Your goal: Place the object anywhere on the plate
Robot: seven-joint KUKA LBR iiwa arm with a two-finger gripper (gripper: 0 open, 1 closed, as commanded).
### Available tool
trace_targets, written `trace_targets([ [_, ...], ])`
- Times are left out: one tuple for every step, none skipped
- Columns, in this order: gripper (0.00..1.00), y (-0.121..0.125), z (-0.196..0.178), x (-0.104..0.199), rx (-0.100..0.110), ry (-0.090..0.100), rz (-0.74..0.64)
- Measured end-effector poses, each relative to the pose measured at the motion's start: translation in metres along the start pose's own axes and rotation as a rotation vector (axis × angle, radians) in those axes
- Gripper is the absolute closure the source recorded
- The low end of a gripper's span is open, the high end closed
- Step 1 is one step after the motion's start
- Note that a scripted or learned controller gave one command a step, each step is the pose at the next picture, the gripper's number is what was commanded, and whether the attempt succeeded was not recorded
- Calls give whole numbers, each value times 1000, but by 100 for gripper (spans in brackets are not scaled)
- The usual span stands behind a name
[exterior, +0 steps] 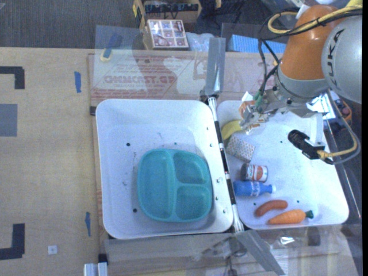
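A wooden table (46, 154) carries blue tape marks (77, 81) and black squares. Behind it — on the floor — an open cardboard box (165, 2) stands beside a patterned box (167, 33).

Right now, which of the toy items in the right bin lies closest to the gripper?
The yellow banana, at the bin's upper left beside the gripper. The patterned wedge, can, blue bottle, sausage and carrot lie progressively farther toward the camera.

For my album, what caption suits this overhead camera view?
Robot gripper poised over toy food beside a teal plate.
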State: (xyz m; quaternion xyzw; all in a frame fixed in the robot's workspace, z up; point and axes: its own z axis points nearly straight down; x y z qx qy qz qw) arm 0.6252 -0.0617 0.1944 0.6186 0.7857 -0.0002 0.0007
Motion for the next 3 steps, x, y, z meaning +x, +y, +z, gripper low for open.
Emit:
trace_targets([
  [100,-12,-34,103,3,2,93],
  [100,-73,62,201,1,1,120],
  [0,-73,62,200,1,1,121],
])
